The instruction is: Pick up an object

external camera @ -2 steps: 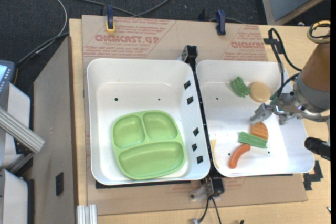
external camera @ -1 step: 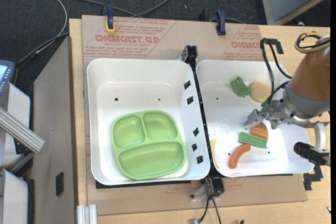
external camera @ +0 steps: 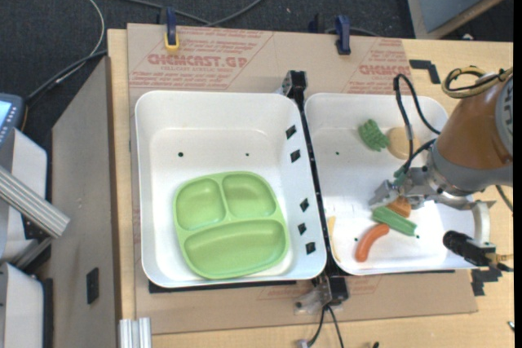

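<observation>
My gripper (external camera: 397, 193) is low in the right bin (external camera: 347, 114), near its front right part, at the end of the orange-banded wrist (external camera: 477, 138). Right under it lie a dark green elongated toy (external camera: 395, 222) and a small orange piece (external camera: 400, 209); whether it touches them is unclear. An orange-red sausage-shaped toy (external camera: 371, 242) rests in front of it, by the bin's front wall. Further back sit a light green ridged toy (external camera: 373, 134) and a tan round object (external camera: 398, 143), the latter partly hidden by cables.
The left bin (external camera: 155, 175) holds a green divided plate (external camera: 232, 224) in its front half. A black divider strip (external camera: 303, 167) runs between the bins. Black cables (external camera: 408, 106) loop over the right bin's back corner. Two clamps hold the cardboard at the rear.
</observation>
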